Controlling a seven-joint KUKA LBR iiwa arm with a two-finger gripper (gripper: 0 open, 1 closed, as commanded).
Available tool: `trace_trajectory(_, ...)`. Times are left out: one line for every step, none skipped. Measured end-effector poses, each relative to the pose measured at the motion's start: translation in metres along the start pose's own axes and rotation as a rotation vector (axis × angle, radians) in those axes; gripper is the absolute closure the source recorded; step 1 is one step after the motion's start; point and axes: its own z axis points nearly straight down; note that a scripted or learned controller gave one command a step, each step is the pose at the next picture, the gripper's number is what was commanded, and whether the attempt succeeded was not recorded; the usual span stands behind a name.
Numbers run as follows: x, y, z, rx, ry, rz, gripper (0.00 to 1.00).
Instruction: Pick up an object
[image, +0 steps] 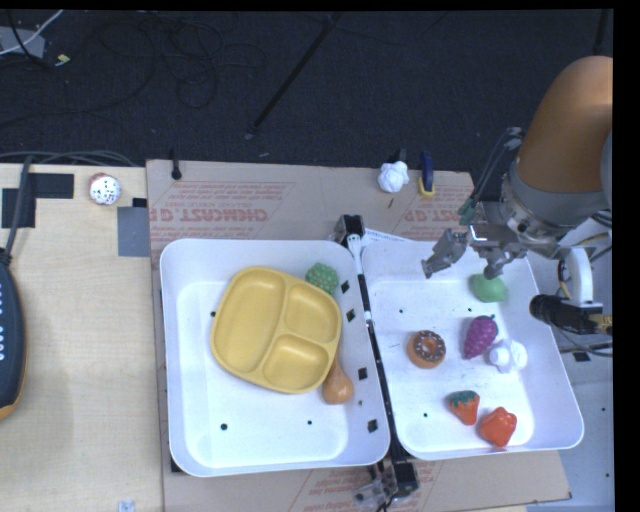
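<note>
Cardboard-covered worktop (250, 205) carries two white bins side by side. Left bin (190, 400) holds a yellow divided plate (275, 325), a green leafy item (322, 277) at the plate's far right corner, and a tan pear-like piece (337, 386) touching the plate's near right edge. Right bin (540, 425) holds a donut (427, 349), purple grapes (480, 336), a small white piece (506, 355) just beside the grapes, a strawberry (463, 406), a red pepper (498, 426) and a green object (489, 288). Pincer (468, 257) hangs over the bin's far side, fingers spread apart, gripping nothing; right fingertip just above the green object.
</note>
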Motion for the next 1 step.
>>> trace_trajectory(-0.0008, 0.0001, -0.0097, 0.001, 0.001, 0.001, 1.0)
